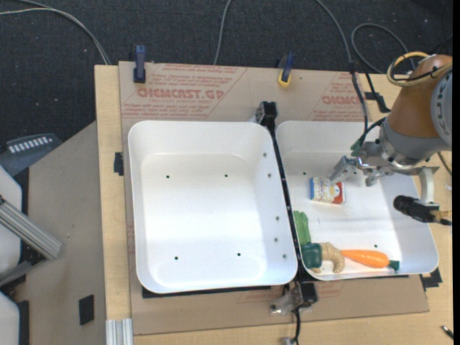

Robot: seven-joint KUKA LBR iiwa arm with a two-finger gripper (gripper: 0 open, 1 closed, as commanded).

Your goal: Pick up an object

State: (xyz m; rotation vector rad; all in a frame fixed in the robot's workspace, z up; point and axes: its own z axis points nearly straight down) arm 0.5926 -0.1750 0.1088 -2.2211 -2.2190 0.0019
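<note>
My gripper (353, 175) hangs over the back half of the right bin (424, 254), open, with nothing between its fingers. A small blue, white and red carton (326, 191) lies on the bin floor just left of and below the gripper, apart from it. Along the bin's front edge lie an orange carrot (365, 258), a beige knobbly root (333, 256) and a teal block (311, 254). A green strip (301, 226) lies against the bin's left wall.
The left bin (144, 192) stands beside the right one, and the two share a black divider rail (277, 164). Blue and yellow clamps (139, 62) hold the brown board at the back. Cables loop over the dark floor behind.
</note>
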